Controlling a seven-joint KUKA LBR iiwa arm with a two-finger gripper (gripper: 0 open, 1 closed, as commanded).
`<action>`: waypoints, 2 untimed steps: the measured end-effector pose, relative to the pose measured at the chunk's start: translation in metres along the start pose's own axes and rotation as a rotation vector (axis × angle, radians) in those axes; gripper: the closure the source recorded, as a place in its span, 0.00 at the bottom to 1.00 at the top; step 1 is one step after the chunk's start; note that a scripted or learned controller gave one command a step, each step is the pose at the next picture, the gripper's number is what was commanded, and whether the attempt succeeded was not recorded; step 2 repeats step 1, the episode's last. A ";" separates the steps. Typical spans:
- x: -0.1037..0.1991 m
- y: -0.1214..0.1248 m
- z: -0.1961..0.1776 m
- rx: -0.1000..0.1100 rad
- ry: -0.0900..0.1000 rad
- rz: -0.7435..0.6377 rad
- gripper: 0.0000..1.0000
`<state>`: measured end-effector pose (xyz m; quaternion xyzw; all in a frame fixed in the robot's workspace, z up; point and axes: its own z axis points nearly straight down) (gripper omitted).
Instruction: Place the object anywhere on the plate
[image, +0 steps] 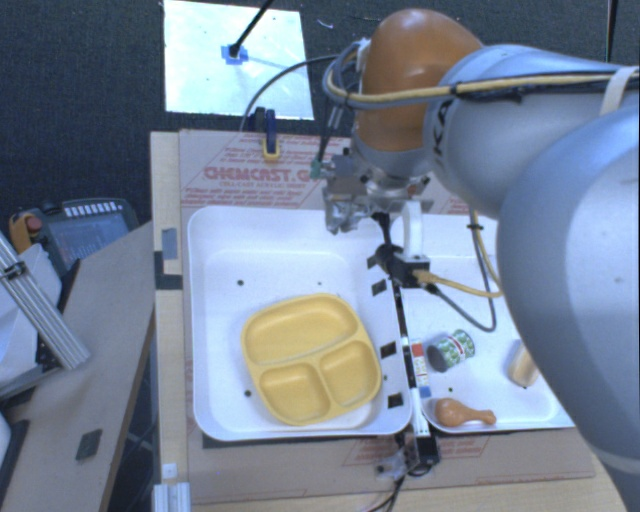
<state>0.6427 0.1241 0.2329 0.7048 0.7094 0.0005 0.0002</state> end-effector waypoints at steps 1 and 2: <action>0.000 0.000 0.000 0.000 0.000 0.000 0.00; 0.000 0.000 0.000 0.000 0.000 0.000 0.00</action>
